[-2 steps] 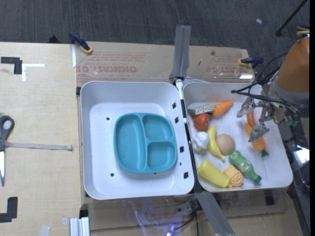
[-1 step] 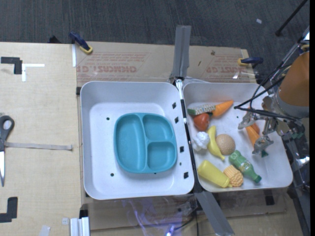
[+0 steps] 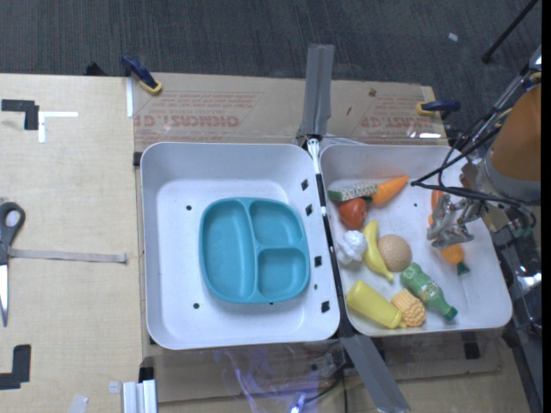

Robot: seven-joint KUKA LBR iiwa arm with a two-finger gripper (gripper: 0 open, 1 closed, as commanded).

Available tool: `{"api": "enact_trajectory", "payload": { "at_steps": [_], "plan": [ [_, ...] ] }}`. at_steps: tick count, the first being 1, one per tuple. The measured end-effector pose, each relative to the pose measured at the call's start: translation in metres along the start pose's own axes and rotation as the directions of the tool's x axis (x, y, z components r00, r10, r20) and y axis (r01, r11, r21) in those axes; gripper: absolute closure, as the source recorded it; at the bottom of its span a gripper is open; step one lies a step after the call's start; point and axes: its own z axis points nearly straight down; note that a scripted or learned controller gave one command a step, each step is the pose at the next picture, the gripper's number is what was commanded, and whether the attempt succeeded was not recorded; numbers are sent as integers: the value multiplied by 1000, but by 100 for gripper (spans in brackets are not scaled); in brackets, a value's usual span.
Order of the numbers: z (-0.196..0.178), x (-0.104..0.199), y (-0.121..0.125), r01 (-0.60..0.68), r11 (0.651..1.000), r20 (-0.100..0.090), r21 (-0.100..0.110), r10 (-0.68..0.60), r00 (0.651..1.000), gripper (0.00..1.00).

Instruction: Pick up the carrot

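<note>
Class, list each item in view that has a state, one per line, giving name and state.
Carrot: lying in the right bin, ungrasped.
Teal plate: flat in the left bin, nothing on it.
Green bottle: on its side.
Yellow bottle: on its side.
End effector: low over the right bin.

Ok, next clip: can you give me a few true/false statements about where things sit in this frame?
1. The teal divided plate lies in the left bin. True.
2. The carrot lies on the plate. False: it lies in the right bin, near its far wall.
3. The gripper is over the right bin. True.
4. The green bottle stands upright in the left bin. False: it lies on its side in the right bin.
5. Scissors lie on the bench to the left of the bins. True.
</note>
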Motion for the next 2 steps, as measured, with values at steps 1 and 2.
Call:
{"api": "enact_trajectory", "payload": {
  "at_steps": [1, 2],
  "plan": [
    [12, 66, 17, 442, 897, -4, -9, -442, 897, 100],
    [12, 66, 18, 442, 897, -4, -9, -442, 897, 0]
  ]
}}
